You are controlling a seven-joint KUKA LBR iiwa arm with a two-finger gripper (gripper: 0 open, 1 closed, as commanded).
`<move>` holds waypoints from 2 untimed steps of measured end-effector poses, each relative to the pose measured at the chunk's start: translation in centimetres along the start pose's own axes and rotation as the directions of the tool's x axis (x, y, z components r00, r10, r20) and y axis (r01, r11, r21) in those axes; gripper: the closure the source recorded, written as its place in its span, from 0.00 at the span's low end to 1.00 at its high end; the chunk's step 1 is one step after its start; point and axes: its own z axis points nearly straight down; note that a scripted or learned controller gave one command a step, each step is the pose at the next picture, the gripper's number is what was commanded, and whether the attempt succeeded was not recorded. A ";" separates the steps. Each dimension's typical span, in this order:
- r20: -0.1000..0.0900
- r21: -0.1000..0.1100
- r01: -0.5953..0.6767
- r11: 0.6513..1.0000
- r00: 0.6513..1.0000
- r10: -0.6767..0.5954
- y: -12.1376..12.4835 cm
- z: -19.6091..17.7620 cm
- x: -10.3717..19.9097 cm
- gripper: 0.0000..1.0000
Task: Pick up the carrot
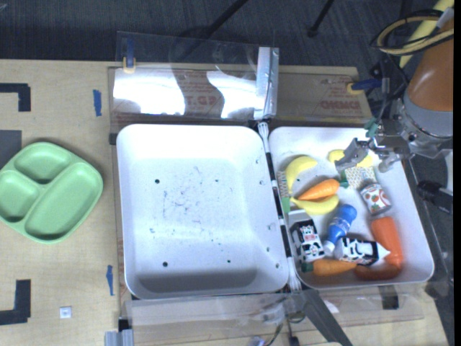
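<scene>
A small orange carrot [319, 189] lies on a yellow banana [311, 203] in the middle of the right bin [418, 215]. A second orange carrot-like piece [333, 267] rests along that bin's front wall. My gripper [371, 155] hangs over the back of the right bin, up and to the right of the carrot and apart from it. It is open, with nothing between its fingers [354, 152].
The right bin also holds a blue bottle [341, 224], a black-and-white cow toy [358, 249], a large orange-red piece [387, 241], a small can [374, 197] and a yellow fruit [299, 167]. The left bin [144, 193] adjoins it. A green divided plate [47, 190] sits far left.
</scene>
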 end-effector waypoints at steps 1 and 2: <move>0.000 0.000 -0.076 0.997 0.997 0.076 2.3 15.5 1.6 0.00; -0.001 -0.001 -0.080 0.997 0.997 0.080 2.3 14.6 1.5 1.00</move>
